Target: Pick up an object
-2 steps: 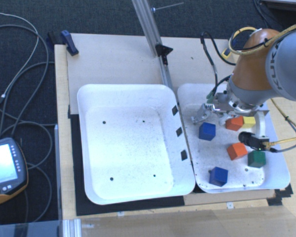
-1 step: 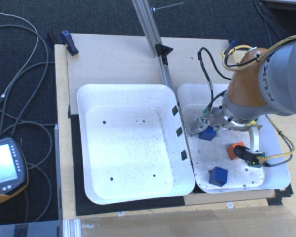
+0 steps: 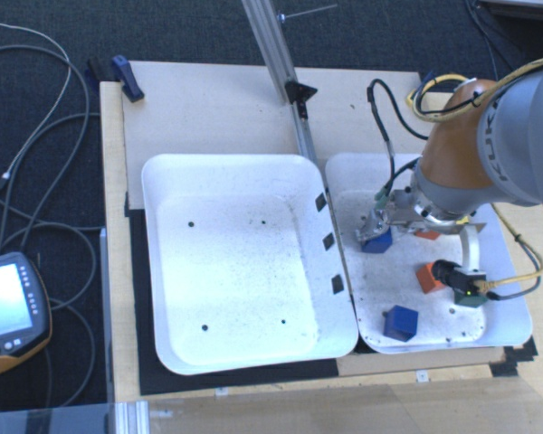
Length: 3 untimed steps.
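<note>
1. The gripper hangs low in the right bin, near its left wall, its metal tips right at a small blue block; whether the tips are spread or closed cannot be made out from this slanted overhead view, nor whether the block sits between them or just beneath.
2. That blue block lies directly under and slightly toward the near side of the gripper, touching or almost touching it, so any pick here appears to turn on a straight descent rather than a sideways shift. Its long axis is too small and too blurred to judge.
3. A second blue block rests near the bin's front edge, well apart from the gripper and toward the camera.
4. An orange piece lies between the two blue blocks and off to the right, beside a black fitting on the wrist cable; another sliver of orange peeks out under the arm, mostly hidden.
5. The arm's grey and orange wrist covers the back right of the bin, concealing whatever lies there.
6. The left bin sits alongside.
</note>
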Tool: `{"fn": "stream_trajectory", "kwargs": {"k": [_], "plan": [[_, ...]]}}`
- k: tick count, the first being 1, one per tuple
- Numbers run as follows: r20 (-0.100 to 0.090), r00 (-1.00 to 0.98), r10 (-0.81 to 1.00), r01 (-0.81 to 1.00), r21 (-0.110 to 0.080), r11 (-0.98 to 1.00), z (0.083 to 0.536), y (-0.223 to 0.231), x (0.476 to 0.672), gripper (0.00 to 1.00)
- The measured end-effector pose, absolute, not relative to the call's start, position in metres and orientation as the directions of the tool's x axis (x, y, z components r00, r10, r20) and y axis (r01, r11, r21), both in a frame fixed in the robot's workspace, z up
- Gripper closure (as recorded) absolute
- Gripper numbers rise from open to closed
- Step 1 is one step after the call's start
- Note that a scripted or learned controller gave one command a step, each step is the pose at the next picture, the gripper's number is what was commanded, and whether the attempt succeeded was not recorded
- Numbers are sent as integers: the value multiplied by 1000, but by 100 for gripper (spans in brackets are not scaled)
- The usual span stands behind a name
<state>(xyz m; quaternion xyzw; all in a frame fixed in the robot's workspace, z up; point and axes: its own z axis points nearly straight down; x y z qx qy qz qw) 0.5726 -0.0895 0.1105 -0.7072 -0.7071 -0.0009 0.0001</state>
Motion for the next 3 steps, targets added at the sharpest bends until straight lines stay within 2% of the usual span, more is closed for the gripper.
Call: {"fn": "stream_trajectory", "kwargs": {"k": [1, 2, 3], "plan": [[2, -5, 1000, 1000, 8, 5, 204, -40, 554, 100], [-2, 0, 1000, 1000, 10, 0, 285, -64, 569, 100], [0, 5, 1000, 1000, -4, -5, 282, -110, 520, 100]]}}
